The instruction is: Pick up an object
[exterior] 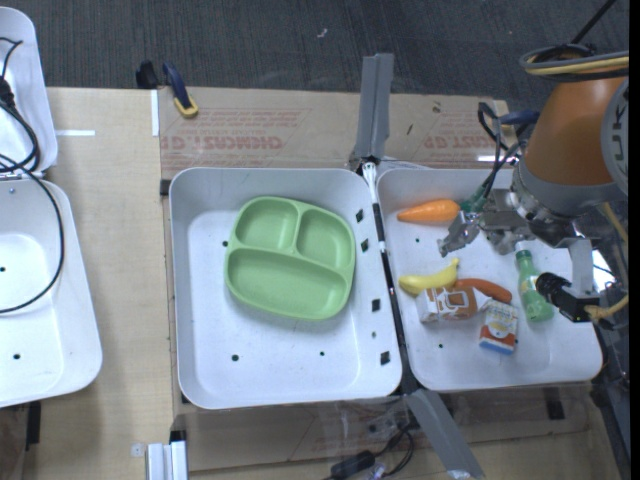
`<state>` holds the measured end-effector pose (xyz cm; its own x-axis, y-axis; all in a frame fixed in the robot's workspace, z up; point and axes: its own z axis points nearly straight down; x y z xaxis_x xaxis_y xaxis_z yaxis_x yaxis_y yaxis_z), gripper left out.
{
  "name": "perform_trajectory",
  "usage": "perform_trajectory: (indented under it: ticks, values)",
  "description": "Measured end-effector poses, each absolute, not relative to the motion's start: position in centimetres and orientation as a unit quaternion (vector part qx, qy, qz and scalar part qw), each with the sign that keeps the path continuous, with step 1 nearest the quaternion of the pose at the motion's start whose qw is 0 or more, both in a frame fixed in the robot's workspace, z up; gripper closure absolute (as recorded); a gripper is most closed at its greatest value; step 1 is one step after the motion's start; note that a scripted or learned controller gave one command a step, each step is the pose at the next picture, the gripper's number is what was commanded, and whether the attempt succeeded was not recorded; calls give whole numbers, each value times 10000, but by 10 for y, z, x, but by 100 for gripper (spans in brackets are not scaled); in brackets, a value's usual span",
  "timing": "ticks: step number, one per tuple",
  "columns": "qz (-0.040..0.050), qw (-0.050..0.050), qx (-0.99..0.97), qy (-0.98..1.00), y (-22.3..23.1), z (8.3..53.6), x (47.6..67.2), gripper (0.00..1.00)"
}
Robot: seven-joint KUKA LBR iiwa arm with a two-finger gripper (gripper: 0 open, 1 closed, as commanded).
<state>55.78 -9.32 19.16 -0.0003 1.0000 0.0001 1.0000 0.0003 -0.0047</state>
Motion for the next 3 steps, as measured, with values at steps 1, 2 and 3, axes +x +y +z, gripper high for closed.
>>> perform_trajectory:
  ticks: [1,2,3]
  values:
    - [9,5,-7481,-6636,-89,191,561,0]
    - [14,-2,-7131,-7011,-136,187,611,0]
    - [2,-5,-7094,-7048,-196,92,621,0]
